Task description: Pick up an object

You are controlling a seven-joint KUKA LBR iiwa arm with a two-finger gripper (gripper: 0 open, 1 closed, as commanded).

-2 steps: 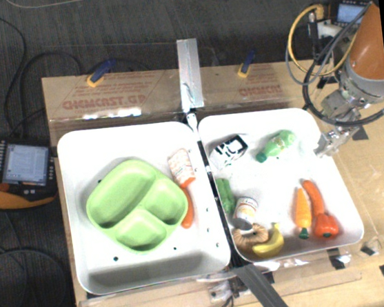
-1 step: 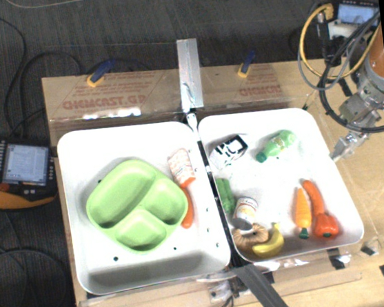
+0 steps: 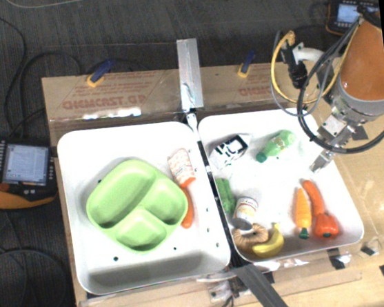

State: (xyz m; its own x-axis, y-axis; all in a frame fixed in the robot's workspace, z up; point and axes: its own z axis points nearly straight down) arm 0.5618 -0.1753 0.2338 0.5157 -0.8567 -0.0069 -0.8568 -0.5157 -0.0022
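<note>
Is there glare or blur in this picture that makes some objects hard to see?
In the camera view, the white right bin is overexposed, so the green bottle looks washed out; the gripper is small and soft; the green tray in the left bin stays clear.

The arm comes in from the right, its orange band sitting high near the top corner with the grey wrist just below it. Dark cables loop off the wrist on the left. The hand angles down and to the left from there, a slim grey tip hanging low, with nothing visible held in it.
</note>
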